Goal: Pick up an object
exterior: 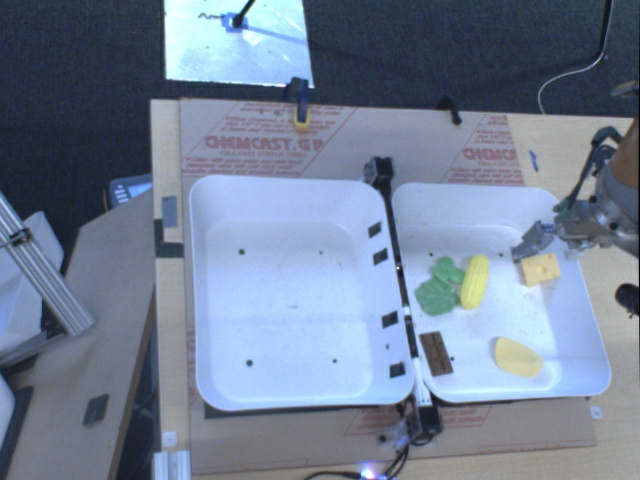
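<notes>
Your claw (537, 240) hovers just above the cheese block (541, 269) in the right bin (500, 208); its open-or-closed state can't be told.

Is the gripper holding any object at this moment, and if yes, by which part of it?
It cannot be told. The gripper is just above the yellow cheese block in the right bin, but no object is visibly between its fingers.
</notes>
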